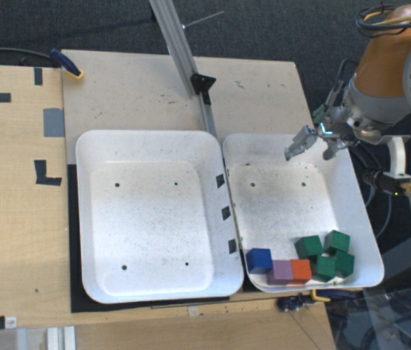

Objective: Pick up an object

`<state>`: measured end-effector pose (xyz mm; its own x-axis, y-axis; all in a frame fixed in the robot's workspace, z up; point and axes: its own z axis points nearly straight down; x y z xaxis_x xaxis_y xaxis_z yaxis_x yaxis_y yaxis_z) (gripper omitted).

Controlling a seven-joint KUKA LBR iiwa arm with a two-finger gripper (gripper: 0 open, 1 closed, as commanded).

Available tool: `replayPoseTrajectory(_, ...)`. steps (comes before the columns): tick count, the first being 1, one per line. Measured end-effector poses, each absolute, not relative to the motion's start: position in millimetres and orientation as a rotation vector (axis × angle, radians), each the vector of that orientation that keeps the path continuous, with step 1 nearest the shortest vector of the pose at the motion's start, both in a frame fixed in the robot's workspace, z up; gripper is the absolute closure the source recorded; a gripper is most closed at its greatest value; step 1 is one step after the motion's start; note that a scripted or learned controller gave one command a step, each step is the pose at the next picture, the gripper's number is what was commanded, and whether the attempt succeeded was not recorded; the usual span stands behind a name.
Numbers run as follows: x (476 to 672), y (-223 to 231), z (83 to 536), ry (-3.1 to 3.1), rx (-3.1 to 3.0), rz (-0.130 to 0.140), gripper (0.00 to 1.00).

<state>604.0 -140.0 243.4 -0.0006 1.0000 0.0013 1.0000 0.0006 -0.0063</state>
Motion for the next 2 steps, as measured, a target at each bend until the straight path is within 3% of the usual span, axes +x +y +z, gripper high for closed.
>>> replayPoseTrajectory(1,605.0,-139.9,246.4,-2.223,-2.219,0.001,0.00)
replayPoseTrajectory(2,604.6,-138.1,181.6,-2.219,-2.216,0.008,0.00)
